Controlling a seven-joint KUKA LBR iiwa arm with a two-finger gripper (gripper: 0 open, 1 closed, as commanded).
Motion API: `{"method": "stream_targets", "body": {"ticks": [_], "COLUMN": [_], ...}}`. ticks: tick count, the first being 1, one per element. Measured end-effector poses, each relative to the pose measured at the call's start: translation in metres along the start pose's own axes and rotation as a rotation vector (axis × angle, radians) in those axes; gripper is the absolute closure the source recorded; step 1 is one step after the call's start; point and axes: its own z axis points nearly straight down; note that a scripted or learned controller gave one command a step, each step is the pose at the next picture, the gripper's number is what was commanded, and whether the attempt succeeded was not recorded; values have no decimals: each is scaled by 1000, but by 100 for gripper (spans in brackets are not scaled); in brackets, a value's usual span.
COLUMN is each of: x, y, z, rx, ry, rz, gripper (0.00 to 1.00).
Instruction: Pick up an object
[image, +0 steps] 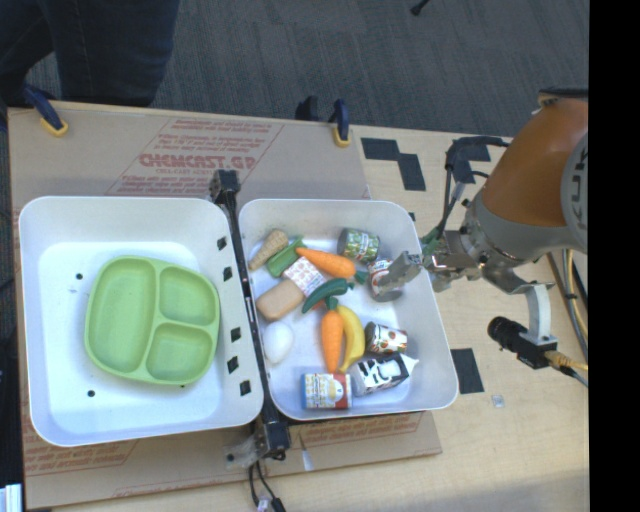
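- Camera view, the bins: two white bins sit side by side on the table. The left bin (40, 300) holds a green divided plate (150, 320). The right bin (425, 330) carries a heap of toy food.
- Camera view, the pile: an orange carrot (325, 263) lies near the far middle, with a green can (358, 245) just beside it on the right. A second carrot (331, 340) and a banana (351, 335) lie touching, nearer the camera. A small can (325, 391) and a black-and-white carton (380, 372) rest against the near wall. A white egg (278, 343) sits by the left wall.
- Camera view, the arm: the claw (392, 278) reaches in over the right wall, low above the pile, close to the green can. Whether it is wide or narrow, I cannot tell.
- Camera view, progress: no object looks lifted; every item seems to rest in the bin. By my reading, closing on something and raising it both remain.
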Motion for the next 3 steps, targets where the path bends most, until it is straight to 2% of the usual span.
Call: {"method": "stream_targets", "body": {"ticks": [1,2,3], "x": [52,51,112], "y": [5,7,-38], "z": [163,152,62], "rx": [0,-2,-1], "ry": [0,-2,-1], "rz": [-3,-7,-4], "gripper": [0,100,100]}}
